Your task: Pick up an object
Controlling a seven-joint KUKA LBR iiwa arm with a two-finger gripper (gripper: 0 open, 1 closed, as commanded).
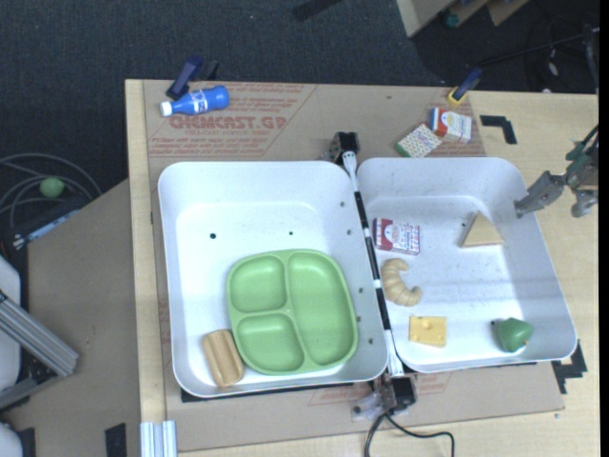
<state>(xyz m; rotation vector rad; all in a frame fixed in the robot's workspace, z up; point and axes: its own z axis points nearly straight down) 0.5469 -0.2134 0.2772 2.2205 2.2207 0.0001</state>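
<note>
The gripper (555, 193) is hovering at three o'clock over the right bin (533, 255), fingers spread, holding nothing. It is approaching; the tan wedge (481, 232), just beside it, needs a descent.

I see my gripper (559, 196) by the right bin's (533, 284) far right rim: grey metal fingers (539, 193), angular and slim, with teal-green fittings behind them.
</note>
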